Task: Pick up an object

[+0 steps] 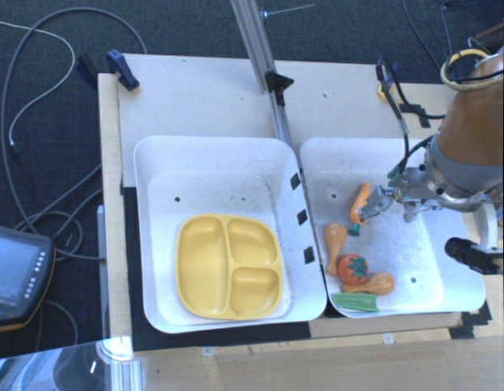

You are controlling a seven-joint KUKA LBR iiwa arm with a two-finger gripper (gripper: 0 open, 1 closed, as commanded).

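The gripper (372, 208) pinches one carrot (360, 204) — below it lie one tomato (352, 267), two drumsticks (335, 243), one green pod (354, 301).

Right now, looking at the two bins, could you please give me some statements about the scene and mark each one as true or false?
1. The yellow divided tray lies in the left bin. True.
2. The tomato sits inside the yellow tray. False: it lies in the right bin, next to the drumstick.
3. The gripper is over the right bin, at the carrot. True.
4. The green vegetable lies at the far edge of the right bin. False: it lies at the near edge, below the tomato.
5. The yellow tray has three compartments, all without food. True.
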